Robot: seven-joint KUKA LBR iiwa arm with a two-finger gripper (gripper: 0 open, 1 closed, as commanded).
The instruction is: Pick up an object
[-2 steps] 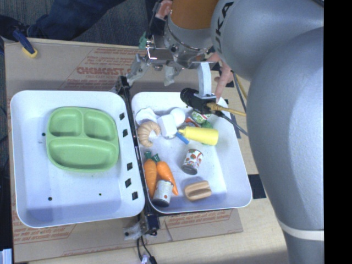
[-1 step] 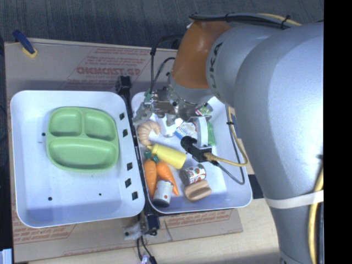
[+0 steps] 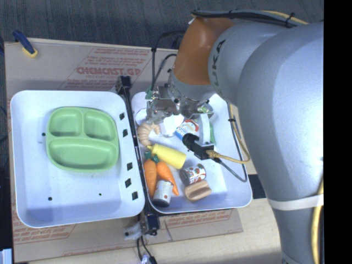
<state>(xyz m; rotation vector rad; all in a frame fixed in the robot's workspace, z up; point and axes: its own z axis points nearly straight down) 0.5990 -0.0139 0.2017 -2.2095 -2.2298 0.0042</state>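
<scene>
Fingers: state not readable from this view. The metal head sits low under the orange band of the arm, and I cannot tell whether it is spread, pressed together or pinching anything.

Position: over the far left corner of the right bin, close to the divider between the bins.

Candidates, all in the right bin: a pale pink curled toy just below the head, a white and blue bottle beside it, a yellow piece, two carrots, a small can, a printed tin and a brown bun. The left bin carries a green divided plate.

My judgement: the pink toy is nearest, so I'd go for it. The pile is tight and the bin wall is close. I'd come straight down, centre on the toy's narrow width, close, then lift slowly and check for something between the tips before calling it a pick. Risk: grazing the bottle or catching the rim.
</scene>
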